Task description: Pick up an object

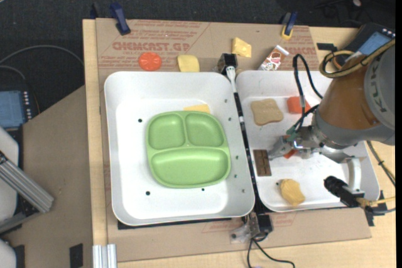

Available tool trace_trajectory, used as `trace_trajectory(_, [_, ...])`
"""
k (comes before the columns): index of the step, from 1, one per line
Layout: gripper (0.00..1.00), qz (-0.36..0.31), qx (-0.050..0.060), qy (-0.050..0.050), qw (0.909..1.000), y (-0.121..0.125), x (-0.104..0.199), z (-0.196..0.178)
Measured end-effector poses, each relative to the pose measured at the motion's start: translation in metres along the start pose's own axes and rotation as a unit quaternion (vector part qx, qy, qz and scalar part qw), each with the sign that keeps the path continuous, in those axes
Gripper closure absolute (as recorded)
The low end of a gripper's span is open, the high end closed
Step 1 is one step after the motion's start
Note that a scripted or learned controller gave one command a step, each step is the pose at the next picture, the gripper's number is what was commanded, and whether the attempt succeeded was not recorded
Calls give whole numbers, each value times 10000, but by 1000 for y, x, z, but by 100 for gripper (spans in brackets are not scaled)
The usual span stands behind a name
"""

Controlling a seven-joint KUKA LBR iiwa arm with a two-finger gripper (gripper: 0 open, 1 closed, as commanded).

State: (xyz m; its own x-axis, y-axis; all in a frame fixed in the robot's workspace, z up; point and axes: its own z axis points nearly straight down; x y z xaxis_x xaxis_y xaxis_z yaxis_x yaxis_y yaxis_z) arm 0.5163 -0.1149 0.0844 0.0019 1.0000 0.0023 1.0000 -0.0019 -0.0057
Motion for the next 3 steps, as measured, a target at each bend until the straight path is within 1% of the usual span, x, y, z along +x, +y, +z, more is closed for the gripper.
trace_trajectory(1, [0, -13, -48, -20, 10000, 28, -2, 0])
trace_trajectory(2, [100, -5, -49, -22, 10000, 27, -2, -10])
trace_trajectory(3, [0, -3, -47, -21, 10000, 27, -2, -10])
